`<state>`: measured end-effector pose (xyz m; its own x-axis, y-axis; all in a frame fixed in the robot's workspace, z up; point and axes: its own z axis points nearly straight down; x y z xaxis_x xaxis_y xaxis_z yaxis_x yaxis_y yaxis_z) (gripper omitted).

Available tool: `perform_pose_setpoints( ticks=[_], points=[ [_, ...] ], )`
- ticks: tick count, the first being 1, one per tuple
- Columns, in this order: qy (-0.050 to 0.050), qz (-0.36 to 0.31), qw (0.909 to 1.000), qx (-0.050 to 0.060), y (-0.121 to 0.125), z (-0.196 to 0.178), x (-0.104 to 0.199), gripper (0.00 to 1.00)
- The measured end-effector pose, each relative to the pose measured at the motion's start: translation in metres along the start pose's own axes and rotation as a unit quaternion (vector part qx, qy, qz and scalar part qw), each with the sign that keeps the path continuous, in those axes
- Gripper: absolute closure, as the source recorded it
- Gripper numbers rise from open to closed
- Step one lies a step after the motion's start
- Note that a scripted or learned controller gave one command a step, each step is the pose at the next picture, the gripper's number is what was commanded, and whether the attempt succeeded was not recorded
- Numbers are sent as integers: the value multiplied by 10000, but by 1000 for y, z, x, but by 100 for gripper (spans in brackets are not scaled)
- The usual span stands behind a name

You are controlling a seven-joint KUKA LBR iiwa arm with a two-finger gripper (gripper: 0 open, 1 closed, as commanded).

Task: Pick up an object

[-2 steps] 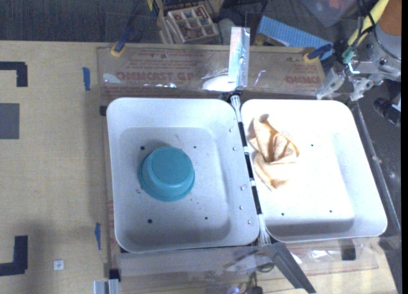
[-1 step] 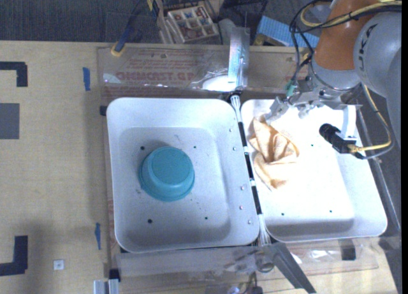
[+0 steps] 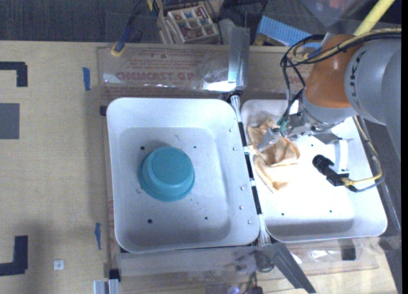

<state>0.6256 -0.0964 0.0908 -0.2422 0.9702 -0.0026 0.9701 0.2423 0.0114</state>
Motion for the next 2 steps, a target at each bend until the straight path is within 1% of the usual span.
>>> perform_pose_setpoints(
  ticks=[1,2],
  points=[
    [-4,19,10000,-31,1,-12,-2,100],
    [8,-1813,9834,32,45,-110,1,100]
  ],
)
